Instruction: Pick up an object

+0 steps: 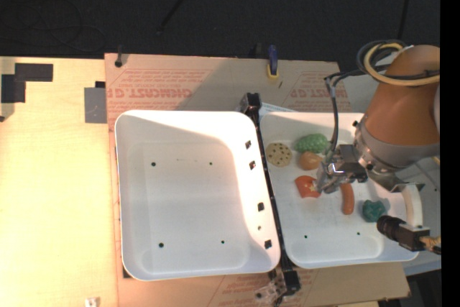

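Observation:
My gripper point(327, 182) hangs low in the right bin point(323, 248), its tip right beside a red piece point(307, 187) on the bin floor. Whether it touches that piece is unclear. A small orange ball point(310, 161) lies just above the red piece, and a leafy green item point(312, 143) sits behind it. A round tan cookie point(278, 154) rests further left. An orange sausage-shaped piece point(348, 199) lies just right of the gripper, and a teal lump point(372, 210) sits beyond it. The orange-banded wrist point(402, 101) looms over the bin's right side.
The left bin point(136, 154) stands beside the right one, with a black clamp strip point(262, 183) along their shared edge. Cardboard lies beneath both bins. A pale wooden surface point(50, 190) stretches to the left. A black cylinder point(395, 229) juts over the right bin's lower right corner.

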Controlling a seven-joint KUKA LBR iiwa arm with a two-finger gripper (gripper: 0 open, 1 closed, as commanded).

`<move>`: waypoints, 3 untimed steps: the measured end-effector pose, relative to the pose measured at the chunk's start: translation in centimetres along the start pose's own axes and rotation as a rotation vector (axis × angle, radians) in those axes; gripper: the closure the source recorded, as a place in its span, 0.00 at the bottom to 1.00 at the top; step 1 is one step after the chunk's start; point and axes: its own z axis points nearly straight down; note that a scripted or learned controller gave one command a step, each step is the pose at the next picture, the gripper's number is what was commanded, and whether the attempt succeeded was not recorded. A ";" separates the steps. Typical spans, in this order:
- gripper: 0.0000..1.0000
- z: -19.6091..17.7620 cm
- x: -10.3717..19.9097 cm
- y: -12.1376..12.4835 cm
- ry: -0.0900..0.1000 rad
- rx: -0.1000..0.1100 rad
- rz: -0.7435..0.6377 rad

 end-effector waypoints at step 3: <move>1.00 -0.6 -0.9 8.9 -0.001 -0.020 -0.009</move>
